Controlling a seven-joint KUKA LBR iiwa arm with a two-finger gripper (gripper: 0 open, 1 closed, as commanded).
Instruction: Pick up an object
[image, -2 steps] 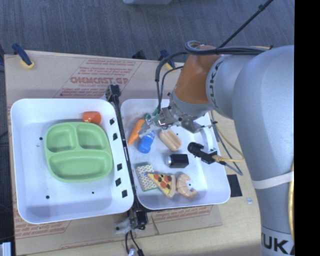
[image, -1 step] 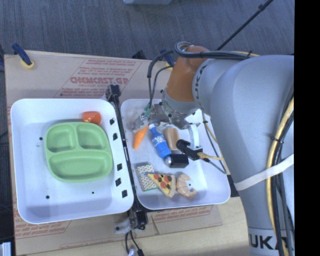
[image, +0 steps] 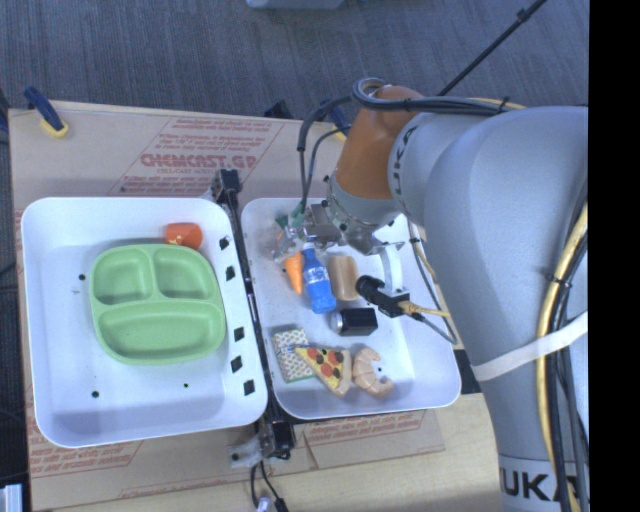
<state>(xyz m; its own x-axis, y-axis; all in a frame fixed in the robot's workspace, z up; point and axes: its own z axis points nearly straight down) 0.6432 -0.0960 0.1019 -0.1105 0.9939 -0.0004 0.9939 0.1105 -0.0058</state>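
My gripper (image: 303, 229) is low over the back left part of the right bin (image: 425, 385), coming down from the orange-banded wrist. Just in front of it lie a small orange carrot (image: 293, 272), a blue bottle (image: 318, 284) and a tan bread roll (image: 344, 277), side by side. The carrot's and the bottle's tops are right below the gripper's tip. I see nothing lifted between its fingers. Some clear and green bits sit beside the gripper at the bin's back left, partly hidden.
A small black block (image: 355, 321) lies in front of the bottle. Near the right bin's front are a checkered square (image: 290, 352), a pizza slice (image: 326, 366) and a croissant (image: 372, 371). The left bin (image: 50, 400) holds a green divided plate (image: 157, 302) and a red-orange fruit (image: 183, 236).
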